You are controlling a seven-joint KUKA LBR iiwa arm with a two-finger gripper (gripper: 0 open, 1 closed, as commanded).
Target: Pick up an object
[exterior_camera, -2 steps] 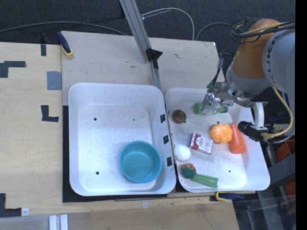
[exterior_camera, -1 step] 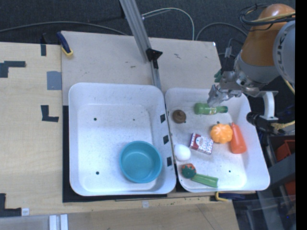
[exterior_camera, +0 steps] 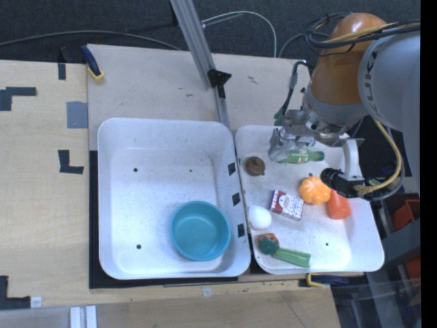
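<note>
Gripper (exterior_camera: 285,149) sits over green bottle (exterior_camera: 300,157) at right bin's (exterior_camera: 365,251) 12 o'clock; finger state: can't tell. Risk: bottle rolls twd 3 o'clock, grasp misses.

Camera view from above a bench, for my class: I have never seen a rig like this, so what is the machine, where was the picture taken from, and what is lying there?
One camera looks down at a slant on a bench. The grey and orange machine at the right is a robot arm; its gripper hangs low over the right bin, right at a green bottle. I cannot tell whether it grips anything. That bin also holds a small brown object, an orange fruit, a red piece, a little red and white carton, a white egg and a green vegetable with a red end. The left bin holds a blue bowl.
</note>
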